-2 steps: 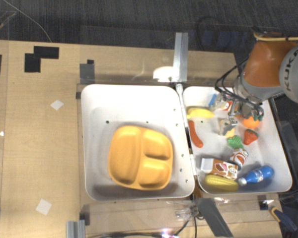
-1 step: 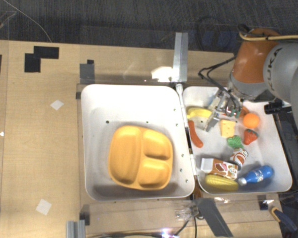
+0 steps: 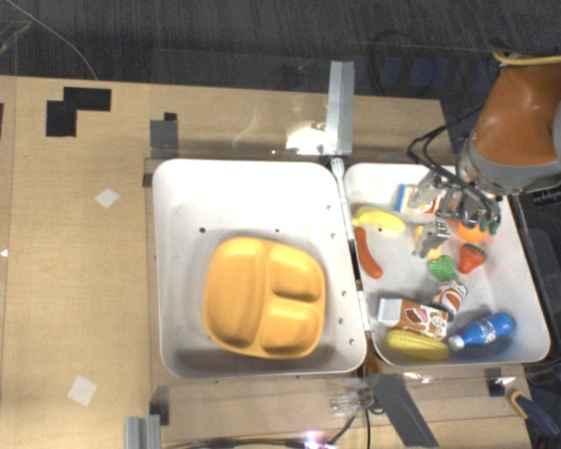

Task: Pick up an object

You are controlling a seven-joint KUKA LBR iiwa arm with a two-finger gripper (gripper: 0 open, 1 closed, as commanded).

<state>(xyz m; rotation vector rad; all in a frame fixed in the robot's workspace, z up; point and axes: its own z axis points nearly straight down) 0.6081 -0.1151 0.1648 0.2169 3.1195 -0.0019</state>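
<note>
- The wooden bench [image 3: 65, 279] carried two shallow white bins side by side; the left bin [image 3: 178, 251] held a yellow divided tray [image 3: 264, 296] lying near its middle.
- The right bin [image 3: 533, 325] held the small toy items, any of which could serve as the thing to pick up.
- The arm [image 3: 524, 110] reached in from the right, its orange band above the bin's upper right corner.
- The claw [image 3: 437, 235] hung over the upper middle of the right bin; whether it was wide or narrow could not be told, and nothing was visibly held in it.
- An orange round toy [image 3: 469, 227] sat just right of the claw, and a red strawberry [image 3: 472, 257] lay just below that.
- A green toy [image 3: 441, 268] lay just below the claw.
- A yellow banana [image 3: 379, 219] lay to the claw's left, near the bin's upper left, with a red chili [image 3: 367, 253] below it along the left wall.
- A blue-and-white carton [image 3: 409, 197] lay up and left of the claw.
- Along the bin's near edge, well apart from the claw, lay a corn cob [image 3: 414, 345], a brown packet [image 3: 421, 318] and a blue bottle [image 3: 481, 331].
</note>
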